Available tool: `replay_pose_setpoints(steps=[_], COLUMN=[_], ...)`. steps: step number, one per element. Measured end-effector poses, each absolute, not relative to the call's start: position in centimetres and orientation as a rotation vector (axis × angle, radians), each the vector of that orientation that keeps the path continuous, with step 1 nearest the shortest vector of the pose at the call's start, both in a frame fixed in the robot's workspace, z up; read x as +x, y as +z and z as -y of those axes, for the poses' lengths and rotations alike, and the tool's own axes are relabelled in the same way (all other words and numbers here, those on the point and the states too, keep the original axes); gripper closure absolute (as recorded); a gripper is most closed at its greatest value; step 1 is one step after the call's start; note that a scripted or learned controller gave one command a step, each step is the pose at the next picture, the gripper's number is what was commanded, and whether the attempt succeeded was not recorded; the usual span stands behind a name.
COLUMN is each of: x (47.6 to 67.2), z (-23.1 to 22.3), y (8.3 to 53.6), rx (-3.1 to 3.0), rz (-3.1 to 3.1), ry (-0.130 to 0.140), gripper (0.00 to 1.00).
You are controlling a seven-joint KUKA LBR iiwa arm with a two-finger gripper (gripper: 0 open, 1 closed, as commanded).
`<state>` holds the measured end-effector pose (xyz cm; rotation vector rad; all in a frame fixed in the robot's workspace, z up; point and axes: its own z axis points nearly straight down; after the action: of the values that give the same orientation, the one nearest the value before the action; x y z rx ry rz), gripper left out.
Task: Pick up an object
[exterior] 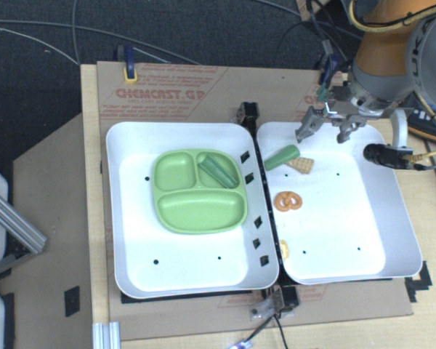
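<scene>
Gripper (pixel 325 127), its 2 fingers spread and holding nothing, poised over the far end of the right bin (pixel 378 224), with the green cylinder (pixel 281 156) lying just below-left of it, long axis slanting toward the tan cracker (pixel 301 166) it touches.

bench (pixel 167 93): cardboard-covered | on it: left bin (pixel 131 260), right bin (pixel 378 246), side by side

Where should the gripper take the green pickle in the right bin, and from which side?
Probably across its middle, from straight above. The green pickle lies flat and slanted in the right bin, its lower-left end near the bin's inner wall and a cracker beside its other end. The gripper, open, would close across its narrow width.
</scene>
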<state>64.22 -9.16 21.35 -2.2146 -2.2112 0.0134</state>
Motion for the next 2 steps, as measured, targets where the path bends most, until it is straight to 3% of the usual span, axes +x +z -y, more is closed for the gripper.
replay_pose_setpoints(steps=[1,2], x=[64.5,64.2], z=[9.2,10.1], y=[22.1,16.9], rx=[-2.22,-2.219], rz=[2.221,2.217], ry=[0.0,0.006], gripper=[0.0,0.0])
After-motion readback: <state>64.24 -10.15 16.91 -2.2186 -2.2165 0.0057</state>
